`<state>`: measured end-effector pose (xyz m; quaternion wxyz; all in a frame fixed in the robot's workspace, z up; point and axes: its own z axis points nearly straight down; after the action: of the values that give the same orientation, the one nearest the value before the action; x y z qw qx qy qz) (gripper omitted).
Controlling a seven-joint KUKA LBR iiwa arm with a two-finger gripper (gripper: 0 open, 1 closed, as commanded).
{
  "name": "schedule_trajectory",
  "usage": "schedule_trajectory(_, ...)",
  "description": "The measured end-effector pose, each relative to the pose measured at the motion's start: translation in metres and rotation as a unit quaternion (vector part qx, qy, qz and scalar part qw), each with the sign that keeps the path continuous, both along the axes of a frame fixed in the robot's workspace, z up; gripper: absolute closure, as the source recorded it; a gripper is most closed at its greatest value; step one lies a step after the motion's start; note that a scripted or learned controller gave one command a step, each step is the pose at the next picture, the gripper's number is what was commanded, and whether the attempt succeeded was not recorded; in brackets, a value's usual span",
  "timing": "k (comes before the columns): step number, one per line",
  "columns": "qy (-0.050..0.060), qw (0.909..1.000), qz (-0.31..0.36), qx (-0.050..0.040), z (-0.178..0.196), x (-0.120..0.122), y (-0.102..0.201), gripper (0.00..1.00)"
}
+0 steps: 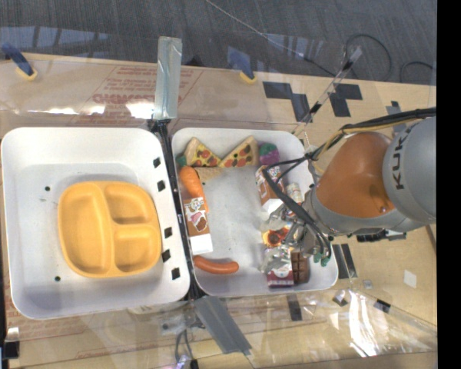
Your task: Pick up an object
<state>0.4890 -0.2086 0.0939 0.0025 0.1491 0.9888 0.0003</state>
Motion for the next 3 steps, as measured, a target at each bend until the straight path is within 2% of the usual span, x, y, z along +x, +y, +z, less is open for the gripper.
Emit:
schedule_trajectory(1,-0.004,1.0,0.005,-0.0015,0.012,0.004,0.001,1.0)
schedule_trajectory(2,0.001,0.9937,-0.112,0.0006,0.063,0.089,0.05,1.0)
schedule_trajectory(3,0.0,0.9992,-0.04,-0.0008,0.069,0.13,-0.002,1.0)
